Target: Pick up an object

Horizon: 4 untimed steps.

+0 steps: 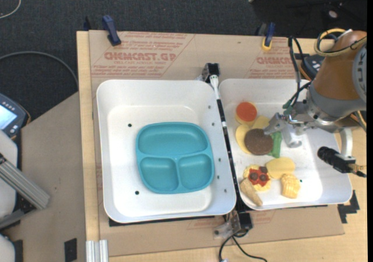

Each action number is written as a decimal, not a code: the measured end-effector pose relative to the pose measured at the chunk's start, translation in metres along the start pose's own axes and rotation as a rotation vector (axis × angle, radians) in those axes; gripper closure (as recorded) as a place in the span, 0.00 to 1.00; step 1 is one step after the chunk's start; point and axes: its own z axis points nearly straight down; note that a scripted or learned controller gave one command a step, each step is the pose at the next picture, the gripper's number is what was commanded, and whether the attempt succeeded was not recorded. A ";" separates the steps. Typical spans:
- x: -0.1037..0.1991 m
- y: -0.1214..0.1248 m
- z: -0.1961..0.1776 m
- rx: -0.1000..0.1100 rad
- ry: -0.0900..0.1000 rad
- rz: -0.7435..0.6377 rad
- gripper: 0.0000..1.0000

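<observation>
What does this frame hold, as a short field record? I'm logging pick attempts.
left bin: teal divided plate
right bin: toy food pile, including orange round piece, brown disc, green piece, yellow pieces
gripper: low over the pile, beside the brown disc
hold: cannot tell

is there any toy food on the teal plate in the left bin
No, the teal divided plate in the left bin is bare; the toy food lies in the right bin.

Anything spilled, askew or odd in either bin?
Nothing stands out. The teal divided plate lies flat in the left bin; the toy foods sit clustered inside the right bin, none over the rim.
</observation>
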 end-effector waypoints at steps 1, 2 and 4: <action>0.018 -0.095 -0.053 -0.003 0.001 0.001 0.00; -0.031 -0.065 0.012 -0.004 -0.002 0.001 0.00; -0.006 0.035 -0.140 -0.024 -0.004 -0.010 0.00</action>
